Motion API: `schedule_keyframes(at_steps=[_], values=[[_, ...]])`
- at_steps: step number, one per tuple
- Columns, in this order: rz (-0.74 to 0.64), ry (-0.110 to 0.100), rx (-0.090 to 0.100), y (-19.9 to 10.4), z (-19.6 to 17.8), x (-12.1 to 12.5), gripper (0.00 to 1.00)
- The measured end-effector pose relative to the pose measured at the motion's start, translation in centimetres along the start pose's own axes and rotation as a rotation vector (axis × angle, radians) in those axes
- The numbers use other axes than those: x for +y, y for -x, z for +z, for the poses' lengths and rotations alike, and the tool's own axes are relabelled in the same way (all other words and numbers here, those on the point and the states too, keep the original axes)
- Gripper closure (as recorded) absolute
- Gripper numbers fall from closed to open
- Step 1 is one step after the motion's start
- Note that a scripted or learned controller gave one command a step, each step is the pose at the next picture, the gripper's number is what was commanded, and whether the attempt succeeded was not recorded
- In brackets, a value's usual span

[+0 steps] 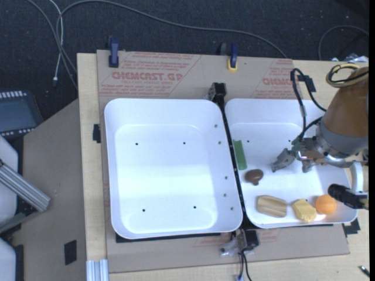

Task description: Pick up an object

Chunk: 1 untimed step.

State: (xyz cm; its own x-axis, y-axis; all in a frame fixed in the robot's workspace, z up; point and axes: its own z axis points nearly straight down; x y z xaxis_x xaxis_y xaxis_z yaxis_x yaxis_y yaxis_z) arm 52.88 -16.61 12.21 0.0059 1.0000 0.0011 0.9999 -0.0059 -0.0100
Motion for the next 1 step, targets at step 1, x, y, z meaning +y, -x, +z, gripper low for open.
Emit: schedule_keyframes(at_steps=[1], values=[[0.0,0.006,-0.001,4.72,3.63,-3.85,0.0]])
